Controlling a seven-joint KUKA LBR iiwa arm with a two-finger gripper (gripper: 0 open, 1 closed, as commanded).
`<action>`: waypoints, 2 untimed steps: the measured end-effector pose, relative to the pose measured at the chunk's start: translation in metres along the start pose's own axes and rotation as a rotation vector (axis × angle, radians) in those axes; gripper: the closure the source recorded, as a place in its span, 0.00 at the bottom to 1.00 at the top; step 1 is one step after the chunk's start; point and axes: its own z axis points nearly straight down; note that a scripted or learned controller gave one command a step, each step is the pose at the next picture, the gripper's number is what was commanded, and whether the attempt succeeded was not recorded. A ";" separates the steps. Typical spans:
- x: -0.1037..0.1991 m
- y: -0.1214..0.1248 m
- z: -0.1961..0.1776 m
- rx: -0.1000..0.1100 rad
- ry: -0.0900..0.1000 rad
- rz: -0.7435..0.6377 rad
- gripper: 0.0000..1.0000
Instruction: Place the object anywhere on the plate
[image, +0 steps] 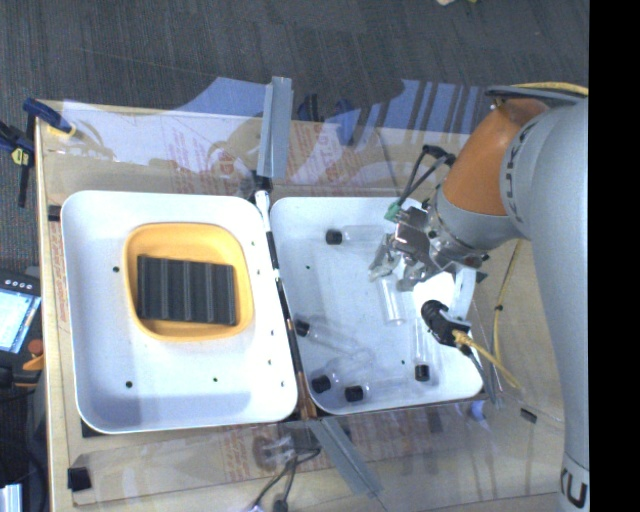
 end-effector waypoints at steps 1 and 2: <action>0.029 0.010 -0.020 0.000 -0.002 -0.286 1.00; 0.077 0.002 -0.018 0.002 -0.001 -0.483 1.00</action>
